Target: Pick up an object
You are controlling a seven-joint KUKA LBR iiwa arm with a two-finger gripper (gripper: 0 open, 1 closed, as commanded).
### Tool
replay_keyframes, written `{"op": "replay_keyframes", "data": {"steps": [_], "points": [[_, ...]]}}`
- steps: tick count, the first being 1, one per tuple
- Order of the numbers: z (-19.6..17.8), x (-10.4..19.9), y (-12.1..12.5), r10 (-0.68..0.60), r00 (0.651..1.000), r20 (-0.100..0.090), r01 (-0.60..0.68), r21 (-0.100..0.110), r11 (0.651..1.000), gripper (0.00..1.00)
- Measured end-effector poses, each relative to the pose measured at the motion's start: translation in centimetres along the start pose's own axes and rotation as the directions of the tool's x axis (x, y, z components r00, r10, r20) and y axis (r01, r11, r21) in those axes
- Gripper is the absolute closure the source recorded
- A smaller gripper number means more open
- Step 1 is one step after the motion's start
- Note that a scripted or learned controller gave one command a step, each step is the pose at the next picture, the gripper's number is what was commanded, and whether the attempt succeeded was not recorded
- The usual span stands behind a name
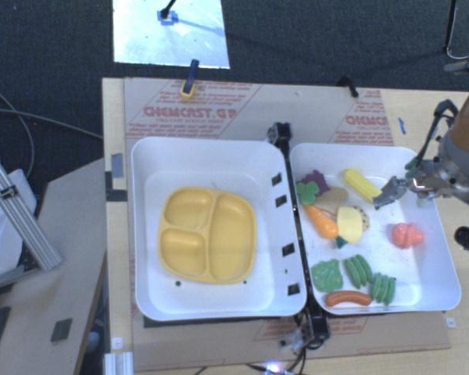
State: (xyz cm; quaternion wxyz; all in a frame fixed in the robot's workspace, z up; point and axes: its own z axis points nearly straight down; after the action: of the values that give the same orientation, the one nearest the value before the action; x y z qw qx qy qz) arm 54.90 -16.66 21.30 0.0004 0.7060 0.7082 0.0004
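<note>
The right bin (442,287) holds several toy foods. A yellow corn cob (362,184) lies near its back, with purple grapes (314,182) and a tan piece (333,198) to its left. An orange carrot (322,222) and a pale yellow wedge (349,223) sit in the middle. On the right lies a pink lump (407,235). Green vegetables (359,269) and a red sausage (348,298) lie along the front. My gripper (395,190) hangs over the bin's back right, just right of the corn and above the pink lump. I see nothing held in it.
The left bin (148,162) holds a yellow divided plate (209,234). A black hinge strip (291,209) runs between the bins. The arm (465,151) comes in over the right bin's right wall. A blue and yellow clamp (190,80) sits at the bench's back edge.
</note>
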Motion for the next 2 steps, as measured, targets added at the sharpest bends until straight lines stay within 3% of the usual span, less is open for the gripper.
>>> {"op": "replay_keyframes", "data": {"steps": [1, 2], "points": [[13.4, 1.7, -6.5, 0.005, 1.0, -0.003, -0.005, 0.006, 1.0, 0.0], [11.6, -3.8, -2.6, 0.004, 1.0, 0.005, -0.004, -0.006, 1.0, 0.0]]}}
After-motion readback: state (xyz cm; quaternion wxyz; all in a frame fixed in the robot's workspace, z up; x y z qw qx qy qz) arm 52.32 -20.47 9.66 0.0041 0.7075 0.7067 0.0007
